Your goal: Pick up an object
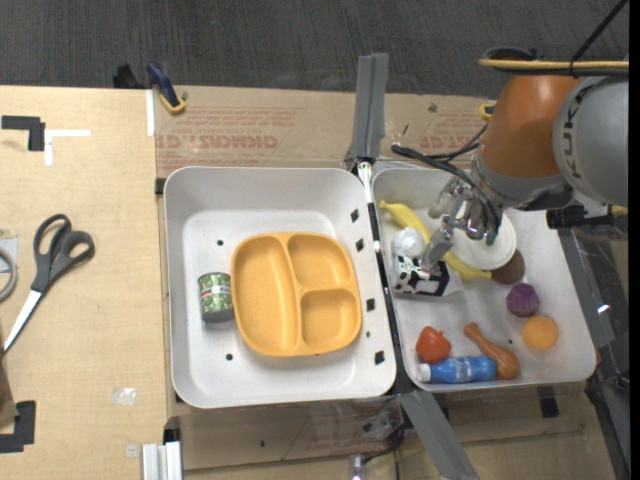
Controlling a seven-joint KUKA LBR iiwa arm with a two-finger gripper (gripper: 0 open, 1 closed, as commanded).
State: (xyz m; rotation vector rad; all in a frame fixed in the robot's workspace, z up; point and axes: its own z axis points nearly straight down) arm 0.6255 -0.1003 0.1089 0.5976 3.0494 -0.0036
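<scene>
The jaws (pixel 440 243) hang low over the left part of the right bin (pixel 570 368), the metal linkage slanting down and to the left from the wrist. From here I cannot tell how wide they stand, and nothing I can make out sits between them. Just under the tip lies a small black-and-white toy (pixel 415 278), with a white rounded piece (pixel 407 240) beside it and a yellow banana (pixel 405 214) running behind both. That cluster looks like the likeliest target, though any object would satisfy the task.

To do this step well, I would want the jaws to settle squarely over one item and not the seam between two. The toy and banana lie nearly touching, so a careless close could nudge both and catch neither. A straight drop, then a firm close, seems safest.

Further out in the same bin are a purple ball (pixel 522 298), an orange ball (pixel 540 333), a red tomato-like piece (pixel 432 344), an orange carrot shape (pixel 490 348) and a blue-labelled bottle (pixel 458 370), all well apart from the tip.

The arm (pixel 560 138) comes in from the right, its orange band bulking above the wrist, forearm pitched downward toward the bin's centre wall. The left bin (pixel 190 368) holds a yellow divided tray (pixel 297 293) and a green can (pixel 215 296). Scissors (pixel 45 263) lie on the desk (pixel 80 368).
</scene>
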